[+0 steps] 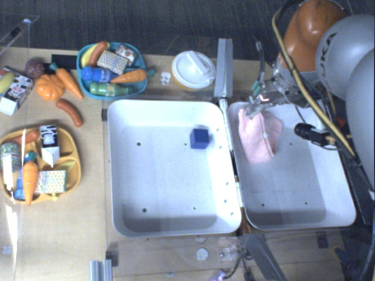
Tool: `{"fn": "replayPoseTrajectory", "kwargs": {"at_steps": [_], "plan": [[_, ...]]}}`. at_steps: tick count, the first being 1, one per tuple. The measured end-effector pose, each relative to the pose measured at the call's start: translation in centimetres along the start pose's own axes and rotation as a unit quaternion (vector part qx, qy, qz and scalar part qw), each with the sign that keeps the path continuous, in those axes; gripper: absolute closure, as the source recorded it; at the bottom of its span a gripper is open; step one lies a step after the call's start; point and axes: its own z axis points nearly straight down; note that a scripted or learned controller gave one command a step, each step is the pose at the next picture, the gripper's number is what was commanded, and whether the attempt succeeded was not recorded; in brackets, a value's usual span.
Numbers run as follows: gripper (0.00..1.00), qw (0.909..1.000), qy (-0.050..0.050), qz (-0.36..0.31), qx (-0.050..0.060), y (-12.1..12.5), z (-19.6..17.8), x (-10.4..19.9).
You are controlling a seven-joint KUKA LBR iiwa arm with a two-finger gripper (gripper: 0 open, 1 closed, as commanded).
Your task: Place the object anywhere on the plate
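Pink cloth (258,136) lies in the right bin (304,215), in its far left part, close beside the wall that this bin shares with the left bin (170,215). It is a soft, pale pink piece, longer than it is wide, running from the far edge of the bin toward the near side. Its surface is rumpled, with a lengthwise fold or crease down the middle, and its near end narrows to a rounded tip. The far end is wider and sits under the tool (258,103).

The tool hangs over that far end of the cloth, at or very near the fabric; whether they touch cannot be told. Whether the tool is wide or narrow cannot be told either, since metal parts and cables crowd that spot. The grey arm (345,45) comes in from the right, with its orange band (307,22) high in the far right corner.

A small blue block (200,137) sits in the left bin, toward its far right side, well apart from the cloth and with the bin walls between them.

Beyond the left bin, on the table (64,233), stands a white round dish (193,69). Left of it is a blue bowl (82,57) piled with toy food. A small orange pumpkin (48,88), a carrot (71,82) and a sausage (70,113) lie loose near it, and a yellow tray (73,157) with more toy items sits at the left edge.
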Motion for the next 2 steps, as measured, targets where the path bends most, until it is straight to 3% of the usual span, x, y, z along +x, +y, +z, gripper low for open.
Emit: {"fn": "replayPoseTrajectory", "kwargs": {"at_steps": [1,2], "plan": [[1.0,1.0,0.0,-0.004,-0.001,0.2,-3.8,0.1],[1.0,0.9788,0.0,-0.205,-0.001,1.2,-3.0,5.5]]}}
